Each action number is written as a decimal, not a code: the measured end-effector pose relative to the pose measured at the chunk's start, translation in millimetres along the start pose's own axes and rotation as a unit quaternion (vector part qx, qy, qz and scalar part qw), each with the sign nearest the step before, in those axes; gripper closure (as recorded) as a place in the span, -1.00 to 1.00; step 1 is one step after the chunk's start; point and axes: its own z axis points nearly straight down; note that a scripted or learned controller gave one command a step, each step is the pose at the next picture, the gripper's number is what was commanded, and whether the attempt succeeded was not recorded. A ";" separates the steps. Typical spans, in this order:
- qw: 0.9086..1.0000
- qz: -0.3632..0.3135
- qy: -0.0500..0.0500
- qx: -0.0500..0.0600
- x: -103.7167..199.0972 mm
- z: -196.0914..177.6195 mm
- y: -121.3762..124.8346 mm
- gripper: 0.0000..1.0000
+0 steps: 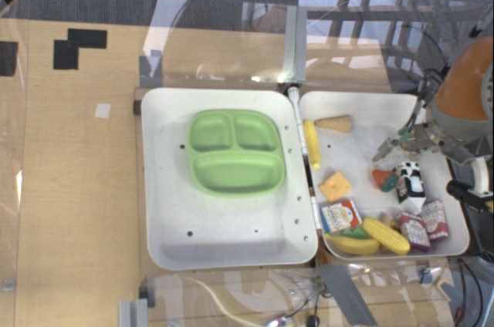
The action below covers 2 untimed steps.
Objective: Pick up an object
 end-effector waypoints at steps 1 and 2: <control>0.999 -0.036 -0.002 -0.004 6.6 0.7 -50.1 -1.00; 0.999 -0.036 -0.003 -0.008 7.3 -11.7 -46.9 1.00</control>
